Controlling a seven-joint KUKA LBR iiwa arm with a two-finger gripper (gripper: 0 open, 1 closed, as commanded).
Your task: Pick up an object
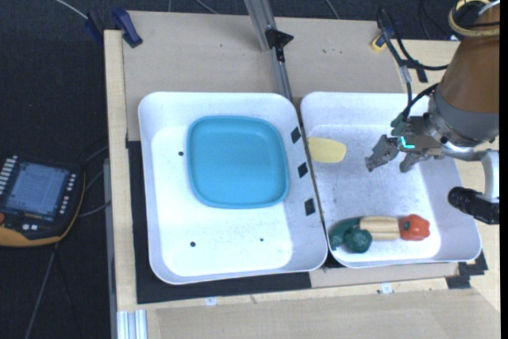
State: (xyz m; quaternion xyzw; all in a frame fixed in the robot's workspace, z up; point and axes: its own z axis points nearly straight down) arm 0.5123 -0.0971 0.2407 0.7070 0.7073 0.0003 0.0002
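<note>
The grey arm with its orange band (476,59) reaches in over the right-hand shallow white bin (349,111), and its pincer (391,159) hangs above the bin's speckled floor with its two dark fingers (377,159) spread apart and nothing between them. Just to the pincer's left, near the bin's left wall, lies a small pale yellow rounded piece (327,150), apart from the fingers. Below the pincer, along the bin's near wall, three things lie in a row and touch one another: a dark green lumpy toy vegetable (351,237), a tan wooden-looking stick (379,228) and a red rounded toy tomato (414,228). Further left of the pincer, past the divide, the second white bin (163,163) holds a square light blue plastic plate (238,161). Both bins sit on the pale wooden desk (198,52). Far left of the pincer, off the desk, a control pendant with a screen (36,198) rests on the dark carpet.
</note>
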